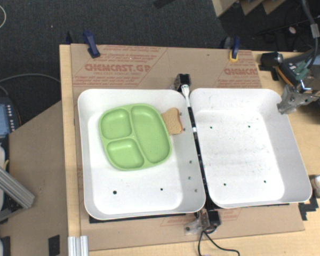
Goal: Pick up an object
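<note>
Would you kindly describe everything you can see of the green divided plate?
The green divided plate is pale green, looks like smooth plastic, and has rounded corners and three compartments. It lies flat, slightly rotated, in the upper part of the left bin. A tan, cracker-like piece lies against its upper right rim.

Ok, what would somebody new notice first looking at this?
Most likely the green divided plate, lying in the left bin toward its far side. A small tan biscuit-like piece sits against the plate's right edge. The tool hangs at the right bin's far right corner.
</note>
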`<state>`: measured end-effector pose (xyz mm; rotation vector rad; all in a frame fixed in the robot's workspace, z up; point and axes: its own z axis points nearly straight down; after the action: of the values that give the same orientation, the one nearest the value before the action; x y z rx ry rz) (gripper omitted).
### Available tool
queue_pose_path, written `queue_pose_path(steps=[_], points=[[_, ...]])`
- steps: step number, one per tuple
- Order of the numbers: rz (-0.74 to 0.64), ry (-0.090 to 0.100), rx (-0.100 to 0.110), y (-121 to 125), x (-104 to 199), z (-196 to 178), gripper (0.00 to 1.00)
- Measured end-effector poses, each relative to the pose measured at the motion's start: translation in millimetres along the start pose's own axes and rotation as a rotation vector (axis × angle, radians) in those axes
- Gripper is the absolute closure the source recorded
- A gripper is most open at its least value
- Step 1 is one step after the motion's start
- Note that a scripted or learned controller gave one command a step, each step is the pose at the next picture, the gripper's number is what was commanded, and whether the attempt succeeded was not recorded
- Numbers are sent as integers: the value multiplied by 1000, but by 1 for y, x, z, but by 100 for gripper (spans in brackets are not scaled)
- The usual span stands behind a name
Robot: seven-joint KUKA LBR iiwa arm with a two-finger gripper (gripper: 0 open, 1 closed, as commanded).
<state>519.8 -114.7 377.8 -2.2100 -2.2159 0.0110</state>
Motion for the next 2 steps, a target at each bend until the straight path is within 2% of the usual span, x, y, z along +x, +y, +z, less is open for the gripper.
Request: queue_pose_path(steps=[1, 2], points=[[-14, 2, -6, -35, 154, 38, 100], [-5, -1, -19, -40, 203, -9, 100]])
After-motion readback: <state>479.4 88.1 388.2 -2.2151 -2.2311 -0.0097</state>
